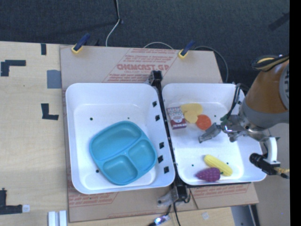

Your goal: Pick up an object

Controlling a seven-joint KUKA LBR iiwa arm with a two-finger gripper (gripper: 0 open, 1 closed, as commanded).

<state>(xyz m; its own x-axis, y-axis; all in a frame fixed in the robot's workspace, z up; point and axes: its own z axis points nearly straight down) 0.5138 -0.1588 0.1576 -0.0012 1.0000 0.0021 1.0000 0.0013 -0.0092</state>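
In the right bin (225,92) lie a small red and white box (177,117), a pale yellow piece (191,111) and an orange ball (203,122) close together near the back. A yellow corn cob (217,165) and a purple bunch of grapes (208,174) rest by the front wall. My gripper (207,135) hangs low over the bin's middle, just right of and below the orange ball, with bare floor under it. Nothing shows in its grasp.
The left bin (75,98) holds a blue divided plate (122,152). A black divider (162,126) runs between the bins. The arm's orange band (265,95) stands over the right bin's right wall. Cables trail at the back and front.
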